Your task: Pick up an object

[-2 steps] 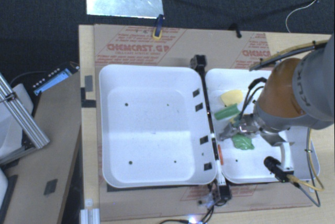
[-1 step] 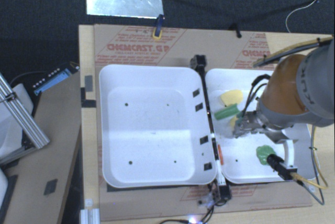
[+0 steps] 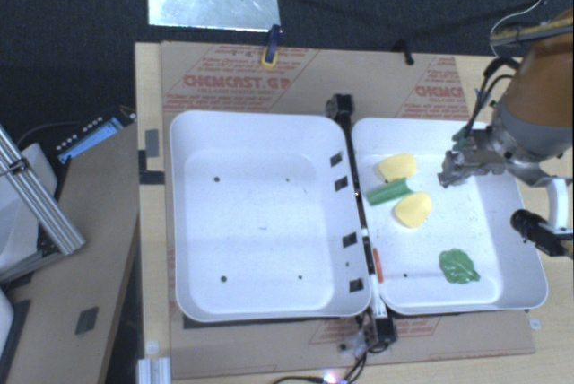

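Camera view showed the gripper above the right bin, near two yellow pieces, a green stick and a green blob; whether it held anything could not be told.

right bin: four items, two rounded pieces flanking a stick | leafy piece nearer front | end effector over, perhaps above, right side | left bin alongside

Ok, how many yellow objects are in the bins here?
2, both in the right bin: one yellow piece toward its back left, another yellow piece just nearer the camera, a green stick between them. The arm might hide more.
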Motion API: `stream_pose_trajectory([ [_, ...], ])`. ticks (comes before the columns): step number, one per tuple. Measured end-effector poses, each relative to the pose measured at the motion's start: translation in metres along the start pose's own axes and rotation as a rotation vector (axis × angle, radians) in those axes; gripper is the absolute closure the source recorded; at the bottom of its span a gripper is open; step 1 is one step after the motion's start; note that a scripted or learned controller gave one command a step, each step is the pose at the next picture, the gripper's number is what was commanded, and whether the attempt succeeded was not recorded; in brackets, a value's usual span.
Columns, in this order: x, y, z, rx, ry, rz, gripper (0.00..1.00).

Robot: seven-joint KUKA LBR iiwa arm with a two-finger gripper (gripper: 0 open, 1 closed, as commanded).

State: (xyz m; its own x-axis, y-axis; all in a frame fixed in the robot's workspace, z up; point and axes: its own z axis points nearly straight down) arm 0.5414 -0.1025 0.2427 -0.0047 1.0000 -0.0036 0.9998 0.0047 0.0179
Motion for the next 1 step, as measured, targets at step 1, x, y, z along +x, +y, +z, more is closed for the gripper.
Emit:
stream_pose_trajectory([
  [1, -0.0175, 0.0079, -0.1519, -0.004, -0.002, 0.000, 1.00],
])
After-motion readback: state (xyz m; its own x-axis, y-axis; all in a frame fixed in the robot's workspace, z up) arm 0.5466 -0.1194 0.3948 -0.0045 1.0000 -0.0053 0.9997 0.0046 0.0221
